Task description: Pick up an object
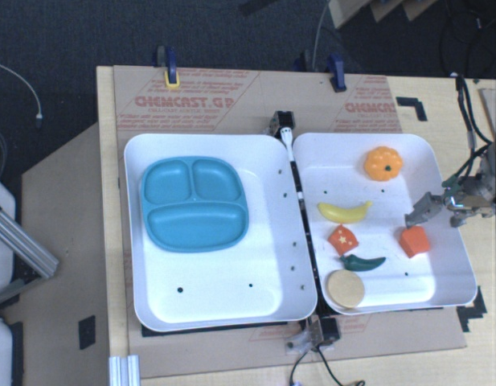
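The right bin point(440, 292) holds several small objects. An orange pumpkin-like ball point(383, 163) lies at its far side and a yellow banana point(344, 211) near its middle. Below the banana are a red piece point(343, 239), a dark green pepper point(364, 261) and a tan round disc point(345, 289). An orange-red block point(415, 241) rests near the right wall. My gripper point(428, 207) reaches in low over the right rim, just above and slightly right of that block. Nothing is seen in its grasp.
A blue divided plate point(196, 203) lies in the left bin point(223, 296). Both bins sit on a cardboard-covered bench point(231, 95) with blue clamps point(336, 71) at the back edge. Cables hang at the right side point(473, 119).
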Available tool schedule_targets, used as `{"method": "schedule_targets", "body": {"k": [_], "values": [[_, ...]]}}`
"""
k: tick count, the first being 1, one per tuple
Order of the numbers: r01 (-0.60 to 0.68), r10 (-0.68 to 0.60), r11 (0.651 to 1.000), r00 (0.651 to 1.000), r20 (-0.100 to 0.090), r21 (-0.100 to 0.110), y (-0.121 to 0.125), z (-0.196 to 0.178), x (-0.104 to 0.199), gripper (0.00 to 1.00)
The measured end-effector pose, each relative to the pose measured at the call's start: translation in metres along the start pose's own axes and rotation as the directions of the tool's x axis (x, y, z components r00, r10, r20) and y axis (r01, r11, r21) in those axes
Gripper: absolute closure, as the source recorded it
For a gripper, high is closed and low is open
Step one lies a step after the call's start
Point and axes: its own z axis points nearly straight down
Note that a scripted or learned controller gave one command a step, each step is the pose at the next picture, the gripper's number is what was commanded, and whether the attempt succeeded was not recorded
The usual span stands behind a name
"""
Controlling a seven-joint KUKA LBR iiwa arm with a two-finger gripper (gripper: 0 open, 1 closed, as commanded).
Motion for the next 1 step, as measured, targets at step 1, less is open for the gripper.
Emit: {"method": "schedule_targets", "body": {"k": [1], "values": [[0.005, -0.004, 1.000, 1.000, 0.004, -0.014, 0.0031, -0.0073, 0.0008, 0.00]]}}
